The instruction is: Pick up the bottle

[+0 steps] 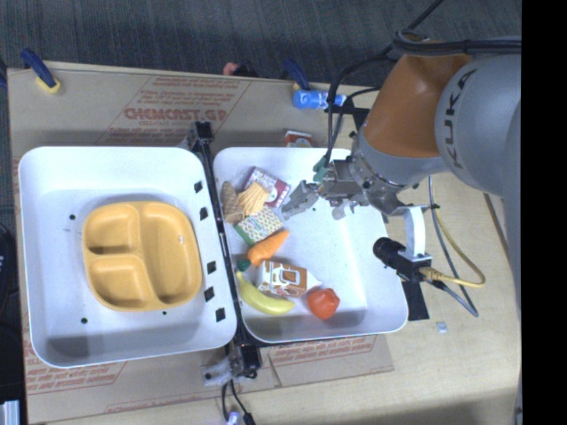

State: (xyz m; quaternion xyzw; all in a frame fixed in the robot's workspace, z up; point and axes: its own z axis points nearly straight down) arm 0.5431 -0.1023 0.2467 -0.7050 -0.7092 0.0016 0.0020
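Camera view | metal two-finger gripper (pixel 301 197) over right white bin (pixel 376 312), grip state unreadable | no bottle identifiable; locate before descending.

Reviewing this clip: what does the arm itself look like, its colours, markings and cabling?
The arm is a bulky, rounded grey body with a broad orange band above the wrist and dark KUKA lettering on the grey shell. Black cables loop around it. The gripper is small, metallic grey hardware.
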